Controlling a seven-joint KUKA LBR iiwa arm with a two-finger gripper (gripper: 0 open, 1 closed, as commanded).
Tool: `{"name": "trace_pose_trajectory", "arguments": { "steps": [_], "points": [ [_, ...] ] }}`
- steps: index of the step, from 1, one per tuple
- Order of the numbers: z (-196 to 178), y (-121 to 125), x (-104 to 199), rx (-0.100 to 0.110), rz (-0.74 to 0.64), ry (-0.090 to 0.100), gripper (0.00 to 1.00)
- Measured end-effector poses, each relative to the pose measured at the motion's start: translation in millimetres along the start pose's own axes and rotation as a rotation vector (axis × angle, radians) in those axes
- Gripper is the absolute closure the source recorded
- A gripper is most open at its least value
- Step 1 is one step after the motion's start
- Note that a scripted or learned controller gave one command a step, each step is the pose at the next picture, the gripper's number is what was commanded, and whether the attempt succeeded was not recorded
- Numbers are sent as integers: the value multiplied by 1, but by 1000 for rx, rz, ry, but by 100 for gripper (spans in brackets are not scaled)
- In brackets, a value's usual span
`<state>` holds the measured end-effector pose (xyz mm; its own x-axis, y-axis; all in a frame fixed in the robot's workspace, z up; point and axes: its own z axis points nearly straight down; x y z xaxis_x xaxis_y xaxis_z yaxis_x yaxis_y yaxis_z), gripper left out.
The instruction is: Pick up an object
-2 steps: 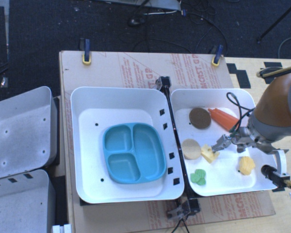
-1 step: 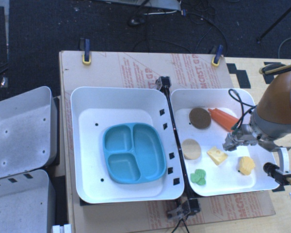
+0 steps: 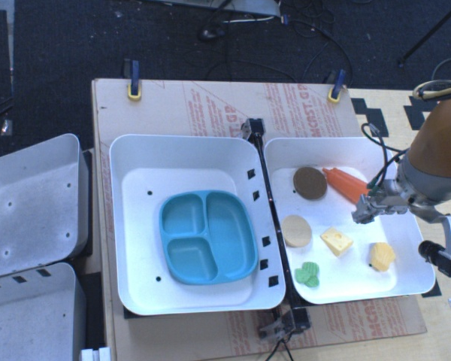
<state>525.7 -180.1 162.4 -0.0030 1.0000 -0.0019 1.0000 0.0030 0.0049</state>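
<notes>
The right bin [image 3: 406, 284] holds a brown round disc [image 3: 310, 183], an orange carrot-like piece [image 3: 344, 183], a tan round cookie [image 3: 296, 231], a pale yellow cheese wedge [image 3: 336, 241], a yellow lump [image 3: 382, 256] and a small green piece [image 3: 308, 274]. My gripper [image 3: 366, 210] hangs over the right part of this bin, just right of the carrot's lower end and above the cheese wedge and yellow lump. I see nothing held in it.
The left bin [image 3: 128, 201] contains a blue divided plate [image 3: 207, 236]. A black divider with clips [image 3: 269, 216] runs between the bins. The grey and orange arm [image 3: 436, 153] enters from the right. Spare white trays [image 3: 30, 201] lie off the bench at left.
</notes>
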Motion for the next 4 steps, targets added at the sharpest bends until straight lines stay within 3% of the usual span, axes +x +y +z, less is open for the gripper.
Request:
{"name": "trace_pose_trajectory", "arguments": {
  "steps": [2, 4],
  "points": [
    [-111, -3, -7, -2, 0, -1, 100],
    [-92, 30, 104, 5, -5, 4, 100]
  ]
}}
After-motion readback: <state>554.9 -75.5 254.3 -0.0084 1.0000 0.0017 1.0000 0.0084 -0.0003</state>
